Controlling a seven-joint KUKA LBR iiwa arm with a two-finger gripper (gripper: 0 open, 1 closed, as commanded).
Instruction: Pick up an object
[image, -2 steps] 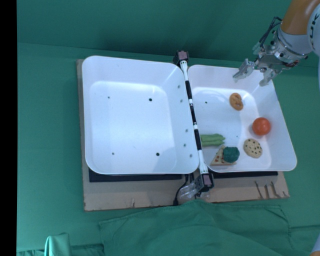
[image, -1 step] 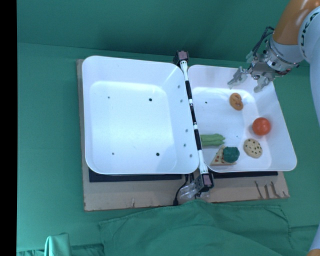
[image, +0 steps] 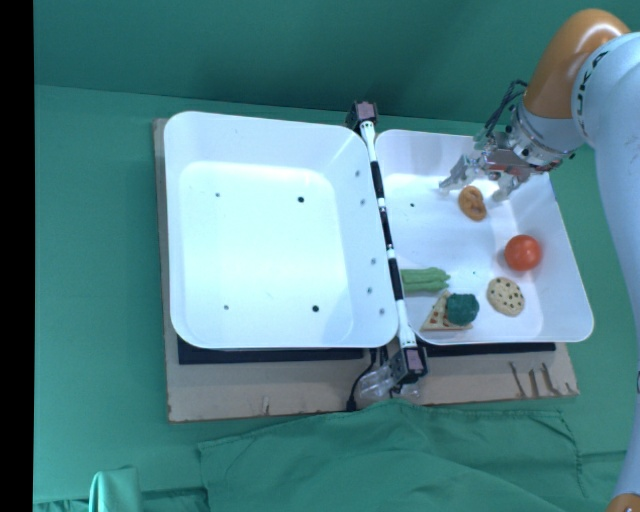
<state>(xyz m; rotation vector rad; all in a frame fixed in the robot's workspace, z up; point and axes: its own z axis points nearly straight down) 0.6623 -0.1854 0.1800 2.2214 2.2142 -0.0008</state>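
My gripper (image: 474, 184) hangs over the far part of the right bin (image: 560, 290), its fingers spread open. Just below the fingertips lies a small orange-brown piece (image: 472, 203), not between the fingers. Further toward the front of the same bin are a red-orange ball (image: 522, 252), a chocolate-chip cookie (image: 505, 296), a green bean pod (image: 424, 280), a broccoli floret (image: 462, 308) and a pizza slice (image: 436, 319) partly under the broccoli.
The left bin (image: 190, 150) stands beside the right one, with a black-and-white divider bar (image: 385, 225) between them. Both bins rest on a cardboard sheet (image: 260, 400). Green cloth (image: 400, 460) bunches at the front.
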